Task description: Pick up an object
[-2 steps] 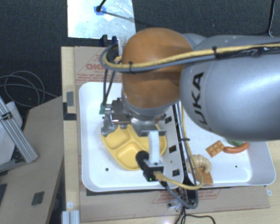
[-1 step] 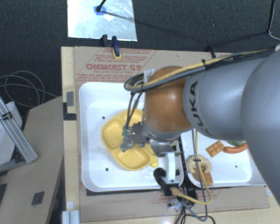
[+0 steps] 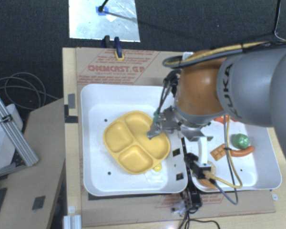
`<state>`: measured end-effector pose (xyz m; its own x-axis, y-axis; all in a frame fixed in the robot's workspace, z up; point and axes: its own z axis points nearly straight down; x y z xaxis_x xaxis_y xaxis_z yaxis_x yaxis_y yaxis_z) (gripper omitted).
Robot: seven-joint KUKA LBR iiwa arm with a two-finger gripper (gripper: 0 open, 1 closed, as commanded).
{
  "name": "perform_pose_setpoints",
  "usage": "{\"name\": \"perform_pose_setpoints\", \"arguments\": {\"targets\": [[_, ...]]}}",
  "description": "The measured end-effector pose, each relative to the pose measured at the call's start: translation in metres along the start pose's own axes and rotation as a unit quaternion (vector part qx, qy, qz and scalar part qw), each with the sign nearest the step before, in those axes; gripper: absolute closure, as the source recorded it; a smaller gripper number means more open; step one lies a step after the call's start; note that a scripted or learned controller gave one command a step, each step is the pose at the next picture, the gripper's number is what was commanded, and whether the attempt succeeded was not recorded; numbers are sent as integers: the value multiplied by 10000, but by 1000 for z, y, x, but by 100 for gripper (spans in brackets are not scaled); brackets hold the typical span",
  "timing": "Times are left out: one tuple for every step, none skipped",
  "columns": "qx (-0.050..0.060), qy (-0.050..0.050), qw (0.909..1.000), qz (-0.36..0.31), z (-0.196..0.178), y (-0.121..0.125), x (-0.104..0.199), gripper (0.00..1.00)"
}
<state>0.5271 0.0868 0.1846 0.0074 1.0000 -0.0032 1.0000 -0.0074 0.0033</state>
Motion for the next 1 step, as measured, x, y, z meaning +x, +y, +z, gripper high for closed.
{"name": "perform_pose_setpoints", "arguments": {"targets": [[17,0,10000,-3,0,-10,-72,0]]}}
